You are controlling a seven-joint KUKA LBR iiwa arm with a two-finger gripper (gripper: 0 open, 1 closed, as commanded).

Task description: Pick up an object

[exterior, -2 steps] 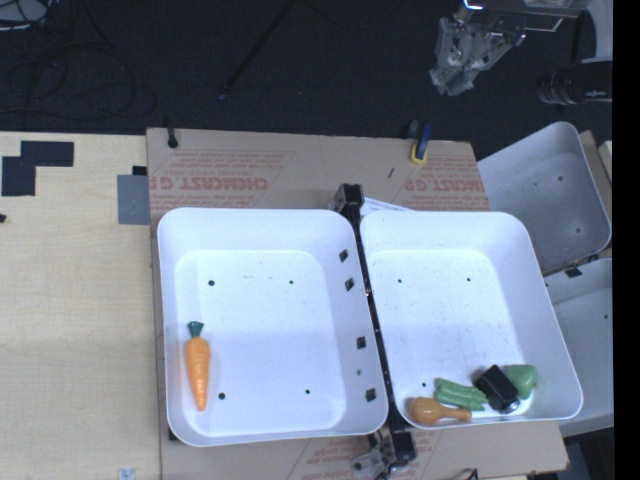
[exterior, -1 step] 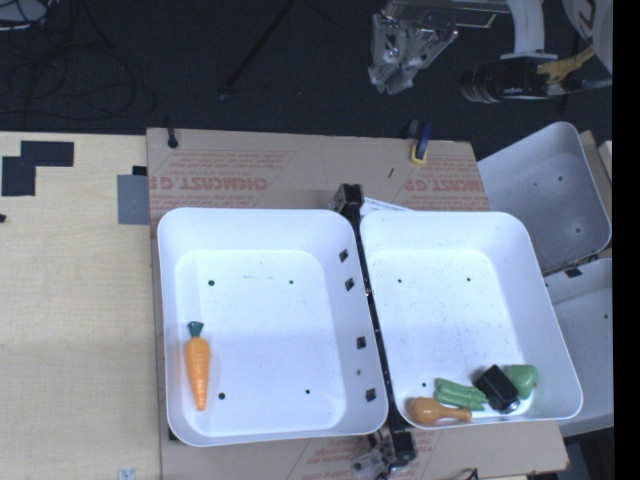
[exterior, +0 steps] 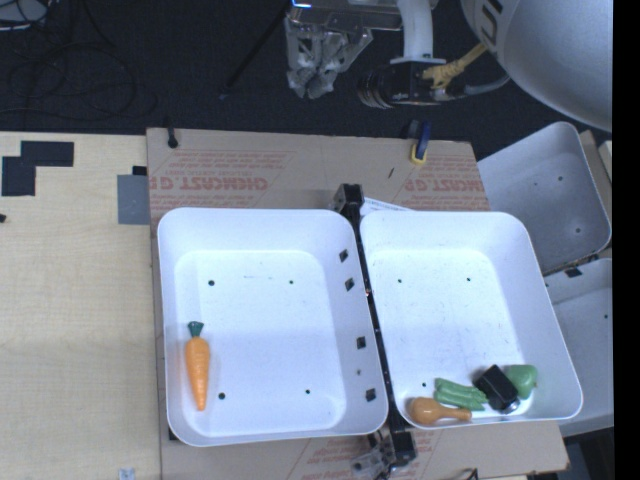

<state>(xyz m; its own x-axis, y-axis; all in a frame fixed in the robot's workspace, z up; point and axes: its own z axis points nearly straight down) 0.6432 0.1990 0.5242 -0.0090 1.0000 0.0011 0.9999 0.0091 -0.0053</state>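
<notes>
Hovering gripper (exterior: 318, 63), carrot (exterior: 197, 365) in left bin (exterior: 172, 233)

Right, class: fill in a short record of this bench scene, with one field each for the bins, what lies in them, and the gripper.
left bin: one carrot near the front left corner
right bin: pile in the front right corner
pile: green pod, black block, green piece, orange-tan gourd shape
gripper: raised beyond the bins' far edge, holding nothing visible
arm: top right
</notes>
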